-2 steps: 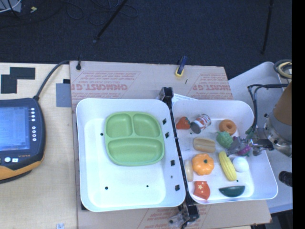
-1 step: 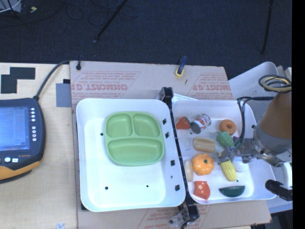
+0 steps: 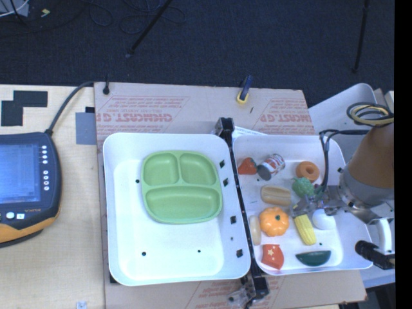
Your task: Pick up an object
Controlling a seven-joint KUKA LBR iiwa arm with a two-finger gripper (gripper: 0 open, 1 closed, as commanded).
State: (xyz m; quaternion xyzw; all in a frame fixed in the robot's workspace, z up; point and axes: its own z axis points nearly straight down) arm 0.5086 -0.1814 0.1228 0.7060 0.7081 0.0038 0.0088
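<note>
One fixed camera, high over bench (image 3: 71, 250), looks down aslant (far-off); both bins (image 3: 122, 237) fit in frame.

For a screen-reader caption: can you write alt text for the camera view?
The arm's gripper is low in the right bin among toy foods: corn, pumpkin, doughnut, can. The left bin holds a green divided plate.
</note>
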